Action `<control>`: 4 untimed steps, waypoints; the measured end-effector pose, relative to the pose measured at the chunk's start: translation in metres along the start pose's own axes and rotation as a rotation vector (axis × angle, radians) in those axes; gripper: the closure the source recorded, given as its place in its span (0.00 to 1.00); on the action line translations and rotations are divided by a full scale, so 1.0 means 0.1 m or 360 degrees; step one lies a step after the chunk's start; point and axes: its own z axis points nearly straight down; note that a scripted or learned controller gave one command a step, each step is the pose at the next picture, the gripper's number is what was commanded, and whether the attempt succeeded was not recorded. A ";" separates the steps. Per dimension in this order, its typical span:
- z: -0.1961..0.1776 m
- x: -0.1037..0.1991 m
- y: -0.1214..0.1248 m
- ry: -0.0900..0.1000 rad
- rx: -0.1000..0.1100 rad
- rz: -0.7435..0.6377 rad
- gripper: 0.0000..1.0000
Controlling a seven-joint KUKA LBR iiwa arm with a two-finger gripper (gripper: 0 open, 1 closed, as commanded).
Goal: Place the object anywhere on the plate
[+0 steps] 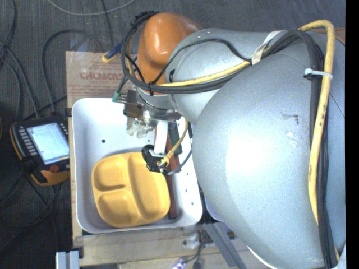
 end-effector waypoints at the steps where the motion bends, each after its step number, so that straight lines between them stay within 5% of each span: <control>1: 0.94 0.21 -0.46 0.0013 -0.0013 0.0416 1.00; 2: 0.38 0.21 -1.01 0.0000 0.0003 0.0080 1.00; 3: -0.33 -0.28 -0.58 0.0002 0.0002 -0.0088 1.00; 4: 0.94 -0.01 -0.51 0.0039 -0.0049 0.0306 1.00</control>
